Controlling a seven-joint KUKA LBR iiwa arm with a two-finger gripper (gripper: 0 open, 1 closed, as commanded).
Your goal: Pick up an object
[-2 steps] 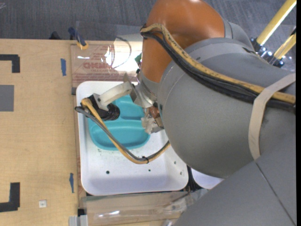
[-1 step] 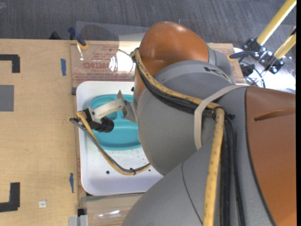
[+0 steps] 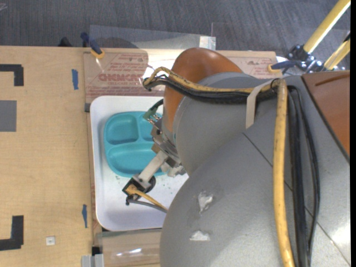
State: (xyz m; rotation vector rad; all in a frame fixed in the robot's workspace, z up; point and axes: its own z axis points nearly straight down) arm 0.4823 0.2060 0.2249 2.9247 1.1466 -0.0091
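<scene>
Arm [image 3: 233,166] reached in from rt, its bulk w/ orange band [image 3: 194,65] over the bench. Gripper [image 3: 162,143] sat low over white bin [image 3: 111,216], at rt edge of turquoise divided tray [image 3: 125,143]. Open or closed: couldn't tell, hidden by wrist. Tray lay flat in bin.

The arm [image 3: 239,193] was a broad, smooth casing of matt grey, rounded like a barrel, with faint seam lines across it. Above the wrist sat a glossy orange band [image 3: 200,65], domed at the top. A black cable [image 3: 222,92] edged with yellow ran across the casing just below that band, and a pale strap [image 3: 253,102] crossed it. A yellow cable [image 3: 281,177] ran down the grey shell, with thinner black cables [image 3: 303,149] beside it. Small white scuffs [image 3: 203,199] marked the grey paint lower down. A second orange surface [image 3: 334,104] showed at the right.
</scene>
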